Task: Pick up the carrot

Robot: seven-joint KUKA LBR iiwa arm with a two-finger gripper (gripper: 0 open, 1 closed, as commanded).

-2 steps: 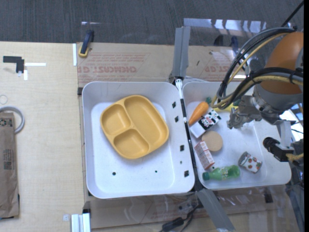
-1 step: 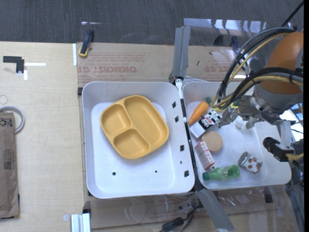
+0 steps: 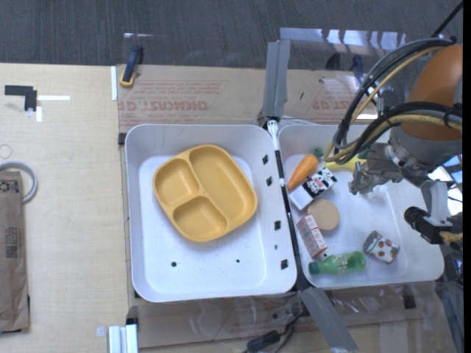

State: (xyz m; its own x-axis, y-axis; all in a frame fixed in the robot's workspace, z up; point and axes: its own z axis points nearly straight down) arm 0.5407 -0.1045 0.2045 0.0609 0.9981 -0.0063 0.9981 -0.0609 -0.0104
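Starting at the far left, a brown paper bag (image 3: 12, 248) is lying along the bench edge, well apart from the bins. Moving in, the left bin (image 3: 147, 271) is sitting with a yellow divided plate (image 3: 204, 192) resting inside it, tilted slightly, and there is white floor showing around the plate on every side, widest along the near rim. Across the divider between the bins, the carrot (image 3: 302, 171) is lying in the right bin (image 3: 412, 267), at its far left corner, its orange body slanting up toward the green top and sitting just beside the dividing wall. A small black-and-white carton (image 3: 319, 183) is crowding it on the right, nearly touching. Below that, a round tan disc (image 3: 323, 215) is lying flat, a red-and-white box (image 3: 312, 237) is lying near the divider, and a green bottle (image 3: 338, 263) is stretching along the near rim. Further right, a small red-patterned pack (image 3: 382, 248) is sitting with bare bin floor around it. The gripper (image 3: 366, 180) is hanging over the far middle of the right bin, right of the carrot and apart from it, nothing showing between its fingers; how wide they are parted I cannot tell.
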